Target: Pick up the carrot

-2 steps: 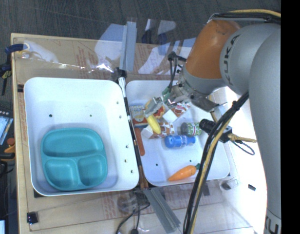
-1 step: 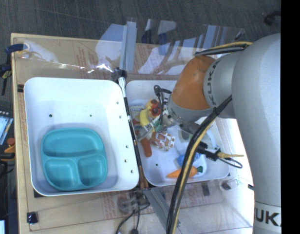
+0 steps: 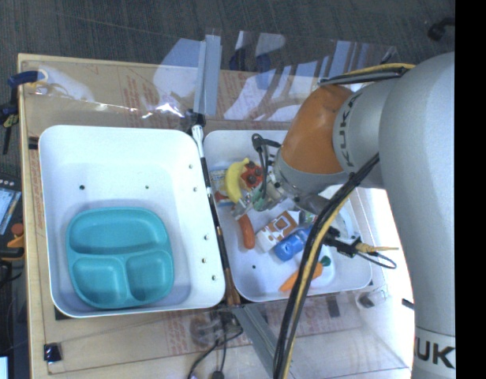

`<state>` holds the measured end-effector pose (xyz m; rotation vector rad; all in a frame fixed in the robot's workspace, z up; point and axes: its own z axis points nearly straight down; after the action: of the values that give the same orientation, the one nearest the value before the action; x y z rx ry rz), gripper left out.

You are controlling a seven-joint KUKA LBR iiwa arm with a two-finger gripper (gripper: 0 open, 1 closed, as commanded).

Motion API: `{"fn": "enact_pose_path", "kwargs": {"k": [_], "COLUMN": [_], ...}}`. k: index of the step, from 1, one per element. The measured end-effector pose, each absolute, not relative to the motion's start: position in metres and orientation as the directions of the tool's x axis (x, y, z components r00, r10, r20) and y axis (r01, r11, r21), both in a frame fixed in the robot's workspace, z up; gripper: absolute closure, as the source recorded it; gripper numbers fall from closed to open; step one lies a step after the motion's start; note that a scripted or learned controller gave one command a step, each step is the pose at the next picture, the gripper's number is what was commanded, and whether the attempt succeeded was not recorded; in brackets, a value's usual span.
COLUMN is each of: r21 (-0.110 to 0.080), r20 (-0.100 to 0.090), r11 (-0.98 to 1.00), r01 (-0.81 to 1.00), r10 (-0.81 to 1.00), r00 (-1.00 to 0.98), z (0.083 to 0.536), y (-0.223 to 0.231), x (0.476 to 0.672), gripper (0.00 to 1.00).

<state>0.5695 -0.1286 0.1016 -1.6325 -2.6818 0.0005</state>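
Looking down, you are seeing the arm (image 3: 385, 133) reaching in over the right bin (image 3: 227, 144), its orange band covering the bin's upper part. The gripper (image 3: 263, 192) is sitting low among the clutter, and you cannot tell what state it is in. The carrot (image 3: 300, 277) is lying near that bin's front wall, partly crossed by a black cable (image 3: 306, 267). Just above the carrot a blue item (image 3: 289, 247) is resting, with a white carton (image 3: 276, 227) touching it. Toward the bin's left wall a small orange-red piece (image 3: 246, 232) is lying, and a yellow item (image 3: 237, 178) beside a red one (image 3: 251, 178) is sitting next to the gripper. Beside the right bin, the left bin (image 3: 117, 144) is holding a teal tray (image 3: 121, 257). You are reading "KU" on the arm's base at lower right.
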Motion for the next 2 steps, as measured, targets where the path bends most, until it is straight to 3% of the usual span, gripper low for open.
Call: {"fn": "enact_pose_path", "kwargs": {"k": [1,2], "r21": [-0.001,-0.002], "r20": [0.001,0.001], "r11": [0.459,0.450], "r01": [0.888,0.893], "r10": [0.888,0.893], "r00": [-0.459,-0.450], "z": [0.102,0.091], "y": [-0.129,-0.125], "x": [0.570,0.616], "gripper": [0.00,0.00]}}
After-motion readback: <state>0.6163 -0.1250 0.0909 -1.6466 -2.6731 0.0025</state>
